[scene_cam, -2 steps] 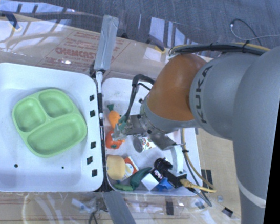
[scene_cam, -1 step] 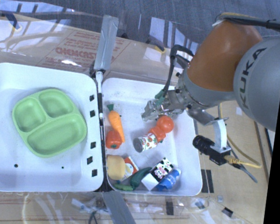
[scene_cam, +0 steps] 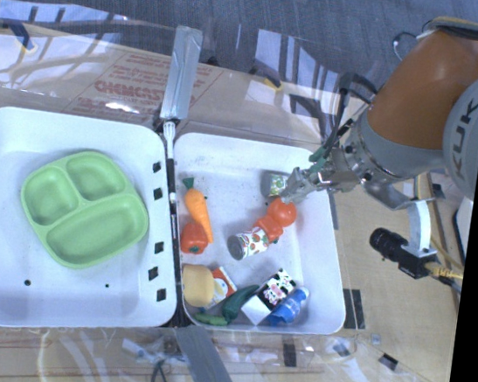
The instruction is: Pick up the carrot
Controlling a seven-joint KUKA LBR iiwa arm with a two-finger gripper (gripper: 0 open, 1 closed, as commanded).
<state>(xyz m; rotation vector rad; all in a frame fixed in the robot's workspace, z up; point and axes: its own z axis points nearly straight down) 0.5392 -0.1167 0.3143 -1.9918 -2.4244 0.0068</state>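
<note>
My gripper (scene_cam: 297,185) hangs above the right bin's (scene_cam: 329,209) far side; its grip state I cannot tell. The carrot (scene_cam: 198,213) lies near the left wall, touching an orange-red piece (scene_cam: 194,239). I should cross left and straddle its narrow width.

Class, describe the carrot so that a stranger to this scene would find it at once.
Look in the right bin, along its left wall next to the divider. The carrot lies there, a slim orange taper with a small green top pointing up-left. The rounder orange-red piece at its lower end lacks that taper.
</note>
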